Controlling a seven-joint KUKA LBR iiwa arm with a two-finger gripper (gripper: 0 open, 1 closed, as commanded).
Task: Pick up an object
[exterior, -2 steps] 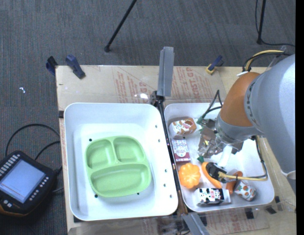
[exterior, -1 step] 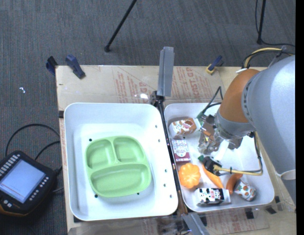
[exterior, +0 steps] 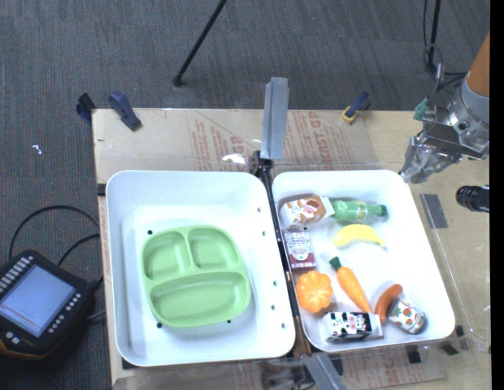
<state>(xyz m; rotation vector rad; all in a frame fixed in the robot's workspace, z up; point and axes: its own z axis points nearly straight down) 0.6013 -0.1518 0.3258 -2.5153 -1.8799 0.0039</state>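
- My hand (exterior: 424, 162) hangs above the upper right corner of the right bin (exterior: 414, 210), outside its rim — I cannot tell how it is set, and nothing is in it.
- The pickings lie in that bin: a green bottle (exterior: 359, 210), a banana (exterior: 358, 236), a carrot (exterior: 350, 285), an orange pumpkin (exterior: 314, 291).
- The left bin (exterior: 122, 218) holds a green divided plate (exterior: 196, 275).
- I judge this the approach step — nothing chosen yet.
- Next I must come in over the bin and descend on one piece; the bottle lies nearest.

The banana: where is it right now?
The banana lies in the right bin, just below the green bottle and above the carrot.
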